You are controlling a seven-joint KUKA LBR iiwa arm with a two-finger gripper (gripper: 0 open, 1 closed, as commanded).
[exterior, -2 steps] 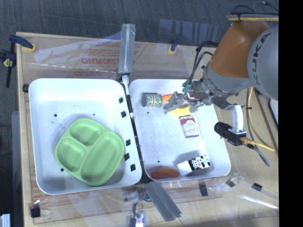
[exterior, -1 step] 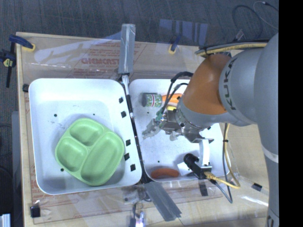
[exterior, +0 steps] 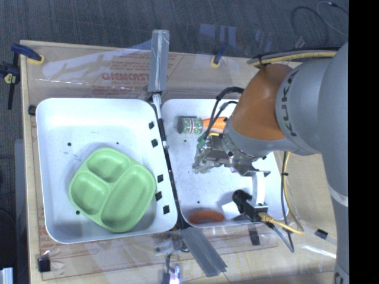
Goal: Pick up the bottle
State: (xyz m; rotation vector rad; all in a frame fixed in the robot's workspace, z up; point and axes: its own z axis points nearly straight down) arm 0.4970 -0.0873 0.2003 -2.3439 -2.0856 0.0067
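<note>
The bottle lies on its side at the back of the right bin. Its near end is greenish with a label, and its orange body runs right under the arm. My gripper hangs over the middle of the right bin, a little in front of the bottle and apart from it. Nothing shows in the gripper. The grey arm with its orange band covers the bin's right part and the bottle's far end.
A green divided plate lies in the left bin. A reddish-brown oblong object and a small white piece sit by the right bin's front wall. The divider separates the bins.
</note>
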